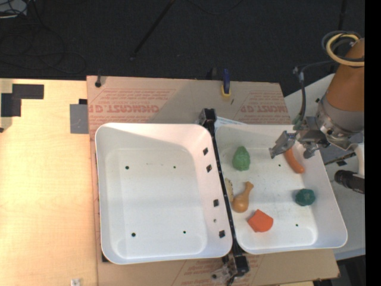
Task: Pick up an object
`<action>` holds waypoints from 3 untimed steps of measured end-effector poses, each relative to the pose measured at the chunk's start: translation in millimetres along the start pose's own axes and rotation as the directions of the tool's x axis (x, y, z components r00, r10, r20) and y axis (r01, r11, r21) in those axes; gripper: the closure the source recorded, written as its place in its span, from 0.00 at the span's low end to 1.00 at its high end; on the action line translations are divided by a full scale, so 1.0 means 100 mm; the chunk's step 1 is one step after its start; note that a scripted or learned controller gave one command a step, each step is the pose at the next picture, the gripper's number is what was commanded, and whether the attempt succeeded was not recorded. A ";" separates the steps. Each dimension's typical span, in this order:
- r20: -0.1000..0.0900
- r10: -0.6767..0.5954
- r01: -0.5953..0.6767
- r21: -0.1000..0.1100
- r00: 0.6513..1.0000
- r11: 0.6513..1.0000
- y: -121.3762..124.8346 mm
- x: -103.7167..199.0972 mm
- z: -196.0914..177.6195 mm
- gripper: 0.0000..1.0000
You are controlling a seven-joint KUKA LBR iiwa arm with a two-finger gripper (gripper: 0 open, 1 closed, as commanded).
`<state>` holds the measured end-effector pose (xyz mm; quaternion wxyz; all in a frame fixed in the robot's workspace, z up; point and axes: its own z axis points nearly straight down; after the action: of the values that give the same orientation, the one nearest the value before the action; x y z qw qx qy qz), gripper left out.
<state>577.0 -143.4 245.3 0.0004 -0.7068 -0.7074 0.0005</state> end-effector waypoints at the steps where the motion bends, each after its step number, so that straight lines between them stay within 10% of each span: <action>1: 0.000 -0.001 0.001 0.001 1.000 1.000 0.00 0.00 -0.10 1.00; 2: -0.001 0.000 0.000 0.002 1.000 1.000 0.00 -0.02 -0.19 1.00; 3: -0.003 -0.004 0.004 0.006 1.000 1.000 -0.39 0.81 -0.14 1.00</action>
<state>538.3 -62.6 259.1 0.0035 -0.7054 -0.7088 0.0015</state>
